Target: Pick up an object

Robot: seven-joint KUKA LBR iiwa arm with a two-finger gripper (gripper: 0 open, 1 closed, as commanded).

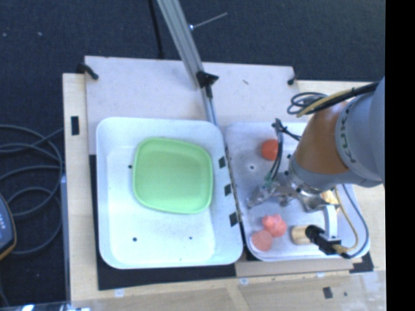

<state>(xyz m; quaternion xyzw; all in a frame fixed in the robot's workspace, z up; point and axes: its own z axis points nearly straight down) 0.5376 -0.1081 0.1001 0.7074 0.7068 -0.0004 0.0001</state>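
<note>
One fixed camera above the bench (78,173); looks down aslant on both bins (162,251).

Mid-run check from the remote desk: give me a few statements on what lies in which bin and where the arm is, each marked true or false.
1. The green plate lies in the left bin. True.
2. The orange ball sits in the left bin beside the plate. False: it is in the right bin, near its far side.
3. The arm hangs over the right bin. True.
4. Two pinkish pieces, the pink lump and the pink disc, lie close together near the right bin's front edge. True.
5. The tan cork-like piece rests on the green plate. False: it lies in the right bin, right of the pink lump.
</note>
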